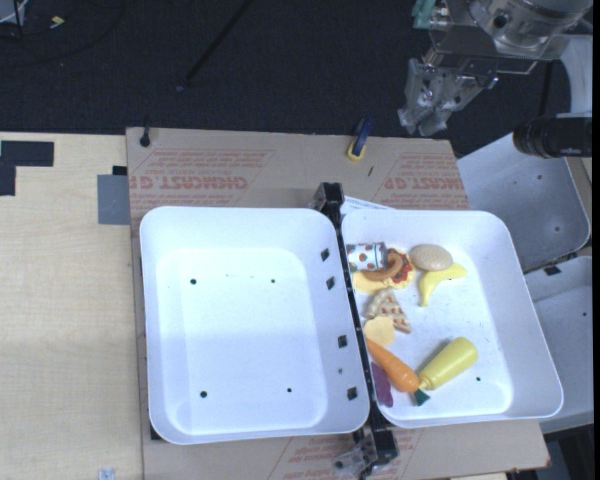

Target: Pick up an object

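Pincer (427, 118) hangs at the upper right of the frame, above the bins; I cannot tell its state. Toys sit in the right bin (500, 298): a yellow bottle (448, 362), carrot (393, 366), banana (436, 282).

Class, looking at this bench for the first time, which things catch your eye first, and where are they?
The cluster of toy food in the right bin: a yellow bottle beside an orange carrot, with a banana farther back. Above the bench, the pincer hangs at upper right.
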